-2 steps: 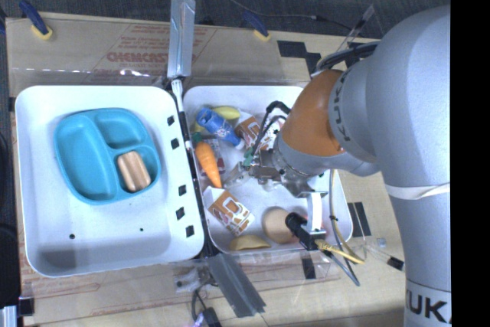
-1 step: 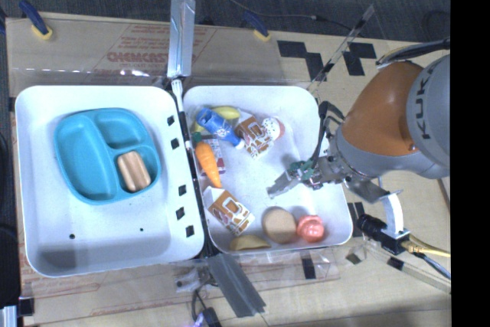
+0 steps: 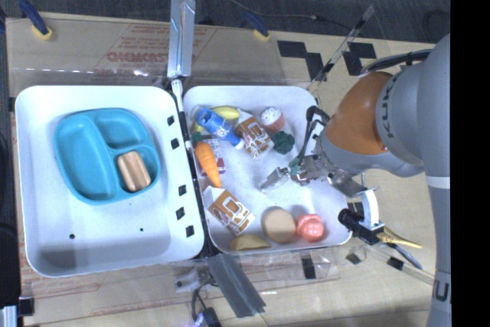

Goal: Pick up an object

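My gripper [image 3: 277,176] hangs low over the middle of the right bin [image 3: 331,240], reaching in from the right, above bare bin floor. Around it lie a carrot [image 3: 207,164], a blue bottle [image 3: 215,125], a yellow banana [image 3: 226,113], a brown-and-white carton [image 3: 256,137], a small can [image 3: 272,118], a dark green piece [image 3: 284,141], another carton [image 3: 230,211], a tan bun [image 3: 279,223], a pink item [image 3: 310,227] and a yellowish item [image 3: 249,243]. Nothing shows between the fingers.
The left bin [image 3: 46,233] holds a blue divided plate [image 3: 84,149] with a brown sausage-like roll [image 3: 134,170] in its lower right compartment. A grey divider [image 3: 181,38] stands between the bins at the back. The arm's orange band [image 3: 360,115] overhangs the right bin's right rim.
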Action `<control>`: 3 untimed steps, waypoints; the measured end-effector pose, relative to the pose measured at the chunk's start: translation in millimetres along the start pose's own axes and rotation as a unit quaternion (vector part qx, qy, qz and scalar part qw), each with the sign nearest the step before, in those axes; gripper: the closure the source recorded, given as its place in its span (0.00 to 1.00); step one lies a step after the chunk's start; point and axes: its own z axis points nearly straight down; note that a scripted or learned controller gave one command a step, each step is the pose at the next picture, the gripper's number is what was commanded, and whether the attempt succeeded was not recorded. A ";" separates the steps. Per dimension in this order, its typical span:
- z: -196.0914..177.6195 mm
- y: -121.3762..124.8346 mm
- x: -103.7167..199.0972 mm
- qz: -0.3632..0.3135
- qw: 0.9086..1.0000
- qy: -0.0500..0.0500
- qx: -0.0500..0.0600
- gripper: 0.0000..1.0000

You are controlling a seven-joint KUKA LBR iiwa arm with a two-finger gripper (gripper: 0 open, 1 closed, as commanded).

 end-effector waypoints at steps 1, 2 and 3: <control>0.2 -41.1 3.2 0.000 1.000 0.001 0.001 0.00; -100.6 -41.5 10.2 -0.086 0.996 0.000 0.000 0.00; -21.6 -4.6 71.9 -0.078 0.997 0.003 0.005 0.00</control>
